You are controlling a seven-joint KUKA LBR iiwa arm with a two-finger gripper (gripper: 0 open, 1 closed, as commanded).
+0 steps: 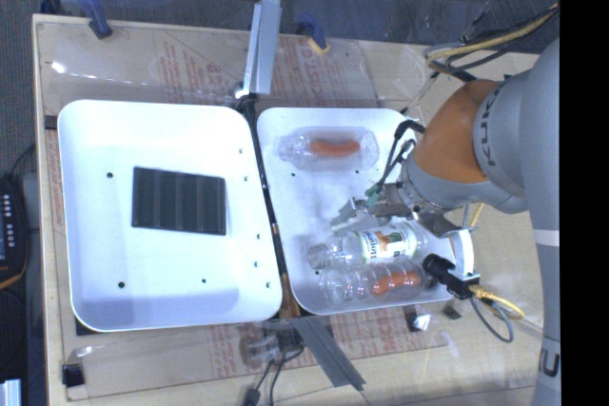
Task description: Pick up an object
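Two bottles (pixel 366 247), lengthwise left-right.

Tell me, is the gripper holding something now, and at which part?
It cannot be told: the gripper sits low over the clear bottles in the right bin.

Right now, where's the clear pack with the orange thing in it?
In the camera view, the clear pack lies at the far end of the right bin, beyond the bottles and up-left of the gripper.
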